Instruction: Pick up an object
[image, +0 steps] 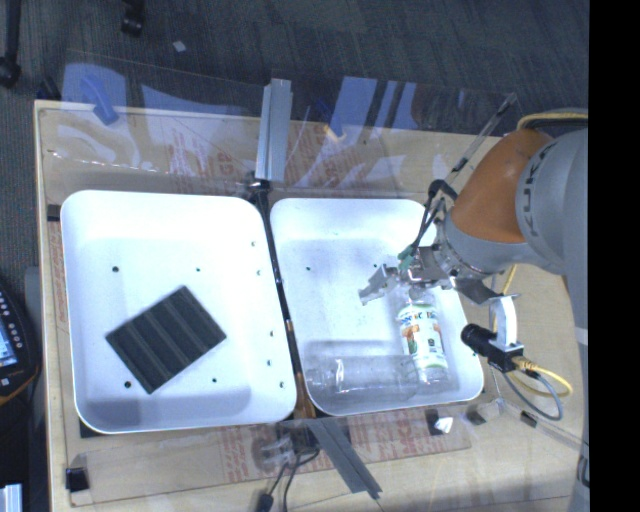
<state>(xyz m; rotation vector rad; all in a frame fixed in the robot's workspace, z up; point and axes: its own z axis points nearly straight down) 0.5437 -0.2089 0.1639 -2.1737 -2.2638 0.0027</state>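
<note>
Wooden surface (150, 150) carries two bins. Pincer (385, 283) hangs spread above right bin (320, 225), beside labelled bottle (423, 340). Risk: clear bottle (365, 372) lying alongside may deflect a closing finger.

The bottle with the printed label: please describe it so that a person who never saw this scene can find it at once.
Look at the right bin of the two white bins. The labelled bottle lies near that bin's right wall, just below the gripper. Beside it, along the bottom wall, lies a clear bottle without a label; only the first has a white label with green and orange print.
</note>
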